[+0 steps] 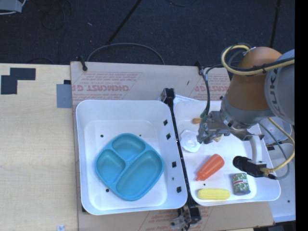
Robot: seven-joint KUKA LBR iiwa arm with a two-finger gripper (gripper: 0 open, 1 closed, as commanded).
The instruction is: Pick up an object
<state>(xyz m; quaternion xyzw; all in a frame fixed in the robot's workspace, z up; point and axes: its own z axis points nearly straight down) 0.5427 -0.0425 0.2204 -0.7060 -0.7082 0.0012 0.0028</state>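
My gripper (206,135) hangs low over the upper left part of the right bin (269,195). Just to its lower left lies a small white object (188,144), close to the gripper tip; whether they touch I cannot tell. An orange toy carrot (210,167) lies tilted in the middle of that bin. A yellow corn cob (213,194) rests along the front wall. A small green can (240,184) stands to the right of the corn. A tiny orange piece (196,121) sits above the gripper.
The left bin (86,129) holds a blue divided plate (129,166). A black divider (174,148) runs between the two bins. The arm's grey body and orange band (252,81) cover the upper right of the right bin.
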